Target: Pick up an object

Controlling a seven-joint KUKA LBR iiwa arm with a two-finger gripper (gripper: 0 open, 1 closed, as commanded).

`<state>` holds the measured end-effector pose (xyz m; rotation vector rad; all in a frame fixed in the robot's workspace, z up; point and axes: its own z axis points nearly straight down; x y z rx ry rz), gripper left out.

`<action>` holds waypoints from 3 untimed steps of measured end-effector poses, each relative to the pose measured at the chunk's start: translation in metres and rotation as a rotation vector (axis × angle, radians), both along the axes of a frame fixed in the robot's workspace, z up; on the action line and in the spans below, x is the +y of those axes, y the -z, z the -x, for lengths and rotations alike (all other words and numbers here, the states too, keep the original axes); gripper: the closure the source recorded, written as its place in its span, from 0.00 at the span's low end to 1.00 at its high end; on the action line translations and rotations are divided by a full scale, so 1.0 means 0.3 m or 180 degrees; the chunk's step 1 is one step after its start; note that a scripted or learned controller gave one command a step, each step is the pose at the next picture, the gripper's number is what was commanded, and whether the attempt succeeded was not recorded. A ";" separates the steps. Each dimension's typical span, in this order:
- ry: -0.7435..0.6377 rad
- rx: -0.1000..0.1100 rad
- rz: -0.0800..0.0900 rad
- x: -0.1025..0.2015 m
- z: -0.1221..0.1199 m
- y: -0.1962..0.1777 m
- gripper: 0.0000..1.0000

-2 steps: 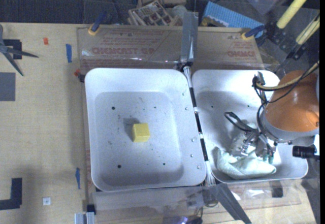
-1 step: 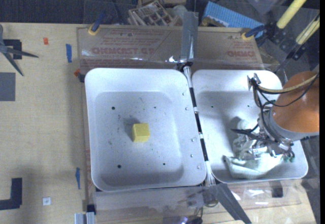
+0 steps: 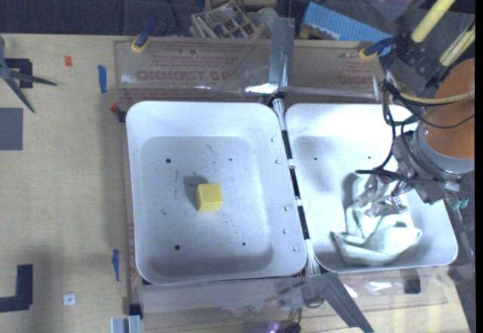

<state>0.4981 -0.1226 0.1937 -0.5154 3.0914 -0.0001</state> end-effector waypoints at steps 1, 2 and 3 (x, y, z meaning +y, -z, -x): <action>0.0770 0.0010 -0.0004 0.020 0.021 0.339 1.00; 0.1361 -0.0010 -0.0017 -0.015 0.032 0.345 1.00; 0.2295 -0.0008 -0.0023 -0.046 0.042 0.345 1.00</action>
